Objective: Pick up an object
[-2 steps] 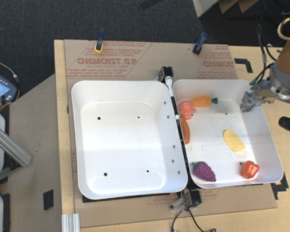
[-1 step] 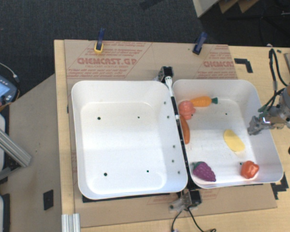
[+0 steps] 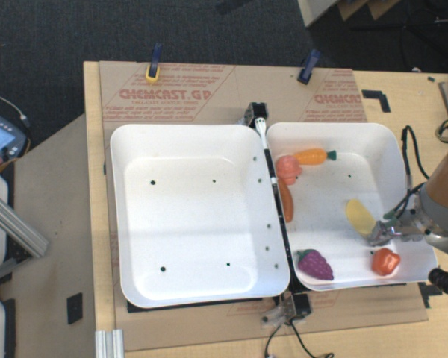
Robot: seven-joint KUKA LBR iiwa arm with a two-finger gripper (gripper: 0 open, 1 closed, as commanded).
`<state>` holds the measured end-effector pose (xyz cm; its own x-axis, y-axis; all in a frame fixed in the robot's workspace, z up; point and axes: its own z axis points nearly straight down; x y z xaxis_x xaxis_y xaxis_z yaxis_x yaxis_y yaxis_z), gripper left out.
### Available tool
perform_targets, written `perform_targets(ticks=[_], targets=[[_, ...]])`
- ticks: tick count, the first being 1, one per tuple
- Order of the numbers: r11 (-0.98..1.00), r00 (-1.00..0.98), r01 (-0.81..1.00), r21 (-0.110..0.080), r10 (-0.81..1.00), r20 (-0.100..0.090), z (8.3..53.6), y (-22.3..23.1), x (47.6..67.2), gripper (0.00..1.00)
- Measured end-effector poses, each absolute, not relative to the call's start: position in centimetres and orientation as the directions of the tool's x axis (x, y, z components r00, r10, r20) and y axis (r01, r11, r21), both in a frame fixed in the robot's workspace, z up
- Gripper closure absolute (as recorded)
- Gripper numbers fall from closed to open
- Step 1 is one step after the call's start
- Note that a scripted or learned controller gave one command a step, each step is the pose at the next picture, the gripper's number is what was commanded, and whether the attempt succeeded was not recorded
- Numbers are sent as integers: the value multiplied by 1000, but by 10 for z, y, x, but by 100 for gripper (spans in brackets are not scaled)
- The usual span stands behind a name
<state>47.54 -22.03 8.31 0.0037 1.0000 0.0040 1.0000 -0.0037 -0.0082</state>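
The right bin [image 3: 373, 136] holds several toy foods. An orange carrot [image 3: 312, 156] lies near its back, with a pink round fruit [image 3: 287, 168] beside it. A long orange piece [image 3: 285, 201] lies against the left wall. A yellow lemon-like piece [image 3: 359, 215] sits mid-right, a purple grape bunch [image 3: 314, 264] at the front, and a red pepper [image 3: 386, 261] at the front right. My gripper [image 3: 381, 235] reaches in from the right, low in the bin, its tips just between the yellow piece and the red pepper. Nothing shows between its fingers.
The left bin [image 3: 134, 148] stands beside the right one, separated by a black divider strip [image 3: 272, 189]. Both sit on a cardboard sheet [image 3: 209, 80] held by a yellow clamp [image 3: 154, 70] and a blue clamp [image 3: 309, 66]. A black cable [image 3: 408, 155] runs along the right bin's rim.
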Motion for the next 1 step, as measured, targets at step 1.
perform_targets(ticks=[1], targets=[[1,-1,1000,8,1000,-5,172,-225,487,100]])
